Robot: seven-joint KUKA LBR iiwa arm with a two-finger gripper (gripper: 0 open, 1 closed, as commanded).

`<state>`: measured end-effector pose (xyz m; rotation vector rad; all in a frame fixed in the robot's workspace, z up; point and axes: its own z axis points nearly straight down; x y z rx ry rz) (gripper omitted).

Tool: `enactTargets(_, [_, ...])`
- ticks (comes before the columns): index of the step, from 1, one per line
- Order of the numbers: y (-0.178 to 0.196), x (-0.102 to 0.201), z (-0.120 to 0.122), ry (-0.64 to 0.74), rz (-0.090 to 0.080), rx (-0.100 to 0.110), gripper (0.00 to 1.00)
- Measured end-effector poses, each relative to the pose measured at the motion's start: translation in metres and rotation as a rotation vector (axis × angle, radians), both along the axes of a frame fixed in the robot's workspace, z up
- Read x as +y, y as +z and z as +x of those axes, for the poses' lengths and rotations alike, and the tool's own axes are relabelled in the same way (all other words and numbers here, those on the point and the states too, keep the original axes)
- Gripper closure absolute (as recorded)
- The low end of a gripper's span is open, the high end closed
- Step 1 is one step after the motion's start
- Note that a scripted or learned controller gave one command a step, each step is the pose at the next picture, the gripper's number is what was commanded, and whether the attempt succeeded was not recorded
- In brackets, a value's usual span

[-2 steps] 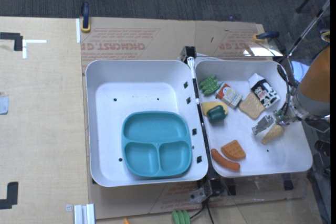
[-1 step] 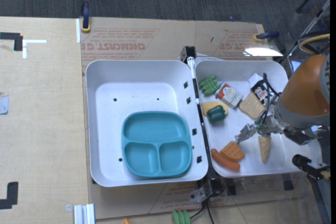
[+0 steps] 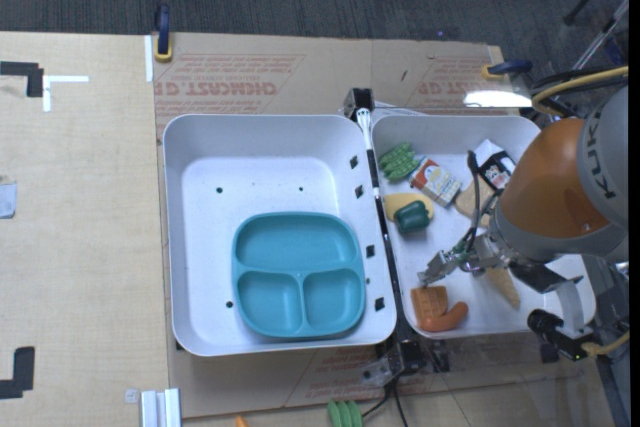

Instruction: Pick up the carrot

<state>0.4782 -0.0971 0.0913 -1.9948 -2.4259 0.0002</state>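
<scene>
Overall, the bench [image 3: 80, 245] carries two white bins side by side. The left bin [image 3: 200, 175] holds a teal divided plate [image 3: 298, 273] set toward its near edge. The right bin [image 3: 520, 310] holds the food items, with the arm [image 3: 555, 185] reaching over its right side. The gripper [image 3: 445, 263] hangs above the middle of that bin; its fingers look slightly spread with nothing between them. The carrot [image 3: 442, 317] lies in the near left corner of the right bin, below the gripper and apart from it. It is orange, short and rounded, its long axis running roughly along the bin's near edge, tilted slightly upward to the right; which end is the tip cannot be told. An orange-brown block [image 3: 430, 299] touches its upper left side. A green-and-yellow item [image 3: 411, 213], a small carton [image 3: 436, 181] and green pods [image 3: 398, 160] lie toward the far left corner.
</scene>
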Motion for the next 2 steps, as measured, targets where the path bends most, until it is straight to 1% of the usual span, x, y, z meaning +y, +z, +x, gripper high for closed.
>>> enactTargets(1, [0.009,-0.001,0.002,-0.006,-0.001,-0.003,1.00])
enactTargets(2, [0.003,-0.024,0.000,0.197,0.000,-0.001,1.00])
